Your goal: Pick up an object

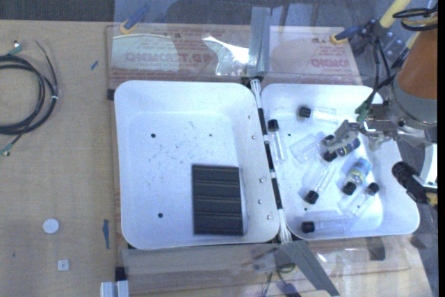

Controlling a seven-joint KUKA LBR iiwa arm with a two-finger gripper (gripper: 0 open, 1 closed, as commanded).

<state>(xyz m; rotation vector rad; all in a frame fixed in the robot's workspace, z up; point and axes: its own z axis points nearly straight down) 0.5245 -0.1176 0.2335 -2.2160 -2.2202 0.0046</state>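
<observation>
The gripper [345, 137] hangs low over the right bin [389, 219], reaching in from the right under the grey arm with its orange band [421, 69]; whether it is open or closed on something I cannot tell, because the metal parts and the vials below it run together. Directly under it lies a small cluster of clear vials with black caps [332, 148], and just beside them, toward the front of the right bin, a vial with a blue label [359, 170] whose writing is too small to read. More clear vials are spread in this bin — one near the back wall [311, 112], one close to the dividing rims [274, 137], one at the front edge [327, 225]. The left bin [139, 115] touches the right bin along the middle and holds one thing, a dark ribbed rectangular block [218, 199], lying flat near its front. Behind both bins a sheet of brown card under clear plastic [174, 55] carries red printed letters, mirrored and not readable. Far to the left of the bins, black cables [31, 90] lie in a loop on the wooden bench [55, 170].
</observation>
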